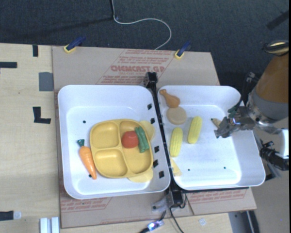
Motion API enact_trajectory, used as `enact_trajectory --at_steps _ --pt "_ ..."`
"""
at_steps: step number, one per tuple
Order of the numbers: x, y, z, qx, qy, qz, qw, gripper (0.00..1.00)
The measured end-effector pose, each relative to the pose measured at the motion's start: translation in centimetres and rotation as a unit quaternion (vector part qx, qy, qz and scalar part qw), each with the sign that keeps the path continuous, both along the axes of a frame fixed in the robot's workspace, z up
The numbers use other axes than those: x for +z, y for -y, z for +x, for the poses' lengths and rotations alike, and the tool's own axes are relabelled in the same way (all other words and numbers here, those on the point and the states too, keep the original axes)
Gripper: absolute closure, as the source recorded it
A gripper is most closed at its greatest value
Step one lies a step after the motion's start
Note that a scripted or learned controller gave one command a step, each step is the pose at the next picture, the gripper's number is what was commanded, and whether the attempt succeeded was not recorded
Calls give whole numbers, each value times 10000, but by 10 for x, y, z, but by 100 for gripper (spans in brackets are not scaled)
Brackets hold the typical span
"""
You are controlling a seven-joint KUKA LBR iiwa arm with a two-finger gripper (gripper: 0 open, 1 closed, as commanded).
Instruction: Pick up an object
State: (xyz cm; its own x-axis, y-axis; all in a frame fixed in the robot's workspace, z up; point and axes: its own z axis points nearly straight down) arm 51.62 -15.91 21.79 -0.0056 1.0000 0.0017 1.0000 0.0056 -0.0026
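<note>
My gripper (217, 128) hangs over the right side of the right bin (242, 171), its two dark fingers spread open with nothing between them. To its left in that bin lie two yellow corn cobs, one (195, 129) closest to the fingers and one (176, 141) by the divider. A beige round piece (176, 115) and a brown drumstick-shaped piece (169, 98) sit further back. The left bin (70, 106) holds a yellow divided tray (111, 154) with a red tomato (130, 139) and a green pod (143, 140) on it. An orange carrot (88, 161) lies beside the tray.
A thin yellow scrap (175, 168) lies at the right bin's front left. Another pale yellow piece (141, 176) pokes out from under the tray. A white cable (150, 21) loops on the dark floor behind the bench. The bins rest on cardboard (136, 64).
</note>
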Motion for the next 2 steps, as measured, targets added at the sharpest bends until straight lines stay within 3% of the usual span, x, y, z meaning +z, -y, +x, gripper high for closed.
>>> enact_trajectory --at_steps 2 --pt "-10 -109 23 8 4 1 10000 100"
